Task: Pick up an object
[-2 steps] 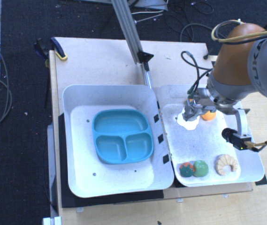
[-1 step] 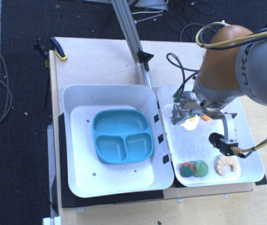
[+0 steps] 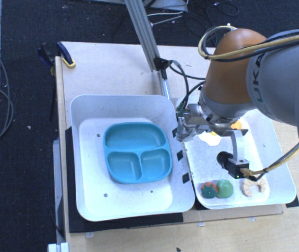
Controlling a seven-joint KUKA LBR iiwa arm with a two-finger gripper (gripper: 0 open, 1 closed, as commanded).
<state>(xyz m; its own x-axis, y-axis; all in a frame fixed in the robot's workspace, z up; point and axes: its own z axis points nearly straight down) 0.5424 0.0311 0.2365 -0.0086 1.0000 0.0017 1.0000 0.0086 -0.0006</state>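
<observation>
End effector (image 3: 190, 126) hangs just past the right edge of the blue plate (image 3: 137, 152), low over the near-left part of the right bin (image 3: 276, 154); the grey arm (image 3: 280, 83) and its orange band cover it from above, so I cannot tell whether it is open or closed, or whether it has hold of anything. The blue plate, split into three sections, lies flat in the middle of the left bin (image 3: 86, 140) on the pale table (image 3: 107, 67). The things to pick are all right of the plate, in the right bin. A green ball (image 3: 225, 188) sits to the plate's lower right, touching a small teal piece with red spots (image 3: 208, 190) on the side nearer the plate. A pale beige piece (image 3: 254, 187) lies farther from the plate than the ball. A white and yellow piece (image 3: 211, 138) lies level with the plate's upper half, partly under the arm, with an orange bit (image 3: 237, 124) just beyond it.
</observation>
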